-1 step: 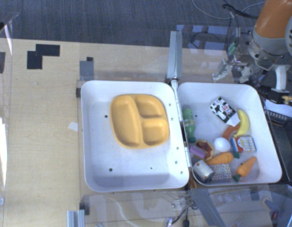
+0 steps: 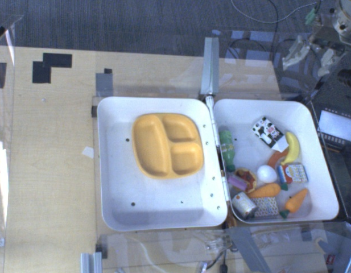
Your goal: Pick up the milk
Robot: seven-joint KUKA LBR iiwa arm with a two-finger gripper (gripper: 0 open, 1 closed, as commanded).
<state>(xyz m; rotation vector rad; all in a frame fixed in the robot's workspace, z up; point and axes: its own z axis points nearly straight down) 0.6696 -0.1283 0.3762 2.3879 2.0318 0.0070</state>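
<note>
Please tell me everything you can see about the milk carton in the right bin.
The milk is a small carton, white with black cow patches and a dark top edge. It looks like a toy and lies tilted on the floor of the right bin, in the far part. Its lower corner reaches the banana; contact is unclear.

- Arm cut off by the top right corner, fingers too blurred to judge.
- Small carton beside the banana, label too small to read.
- Green bottle partly hidden behind the divider rim.
- Can and neighbouring packets crowded together, overlapping, print illegible.
</note>
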